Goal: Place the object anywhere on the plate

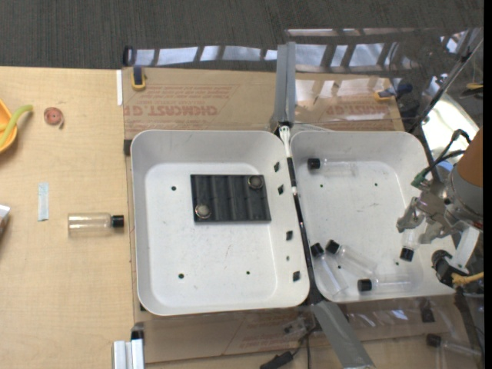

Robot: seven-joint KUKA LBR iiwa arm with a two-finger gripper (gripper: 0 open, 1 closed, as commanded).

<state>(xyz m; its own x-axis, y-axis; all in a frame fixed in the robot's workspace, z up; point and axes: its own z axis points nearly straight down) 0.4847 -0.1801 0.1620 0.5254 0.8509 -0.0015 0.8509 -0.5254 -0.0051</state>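
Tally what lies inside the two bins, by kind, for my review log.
Left bin:
Dark ridged plate: 1
Round metal pieces on the plate: 2
Right bin:
Clear vials with black caps: 4, as far as I can tell
Total: 7

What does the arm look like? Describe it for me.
At the camera view's right edge, the hand is pale grey metal with angular parts. An orange band sits above it on the grey arm, and dark cables loop alongside.
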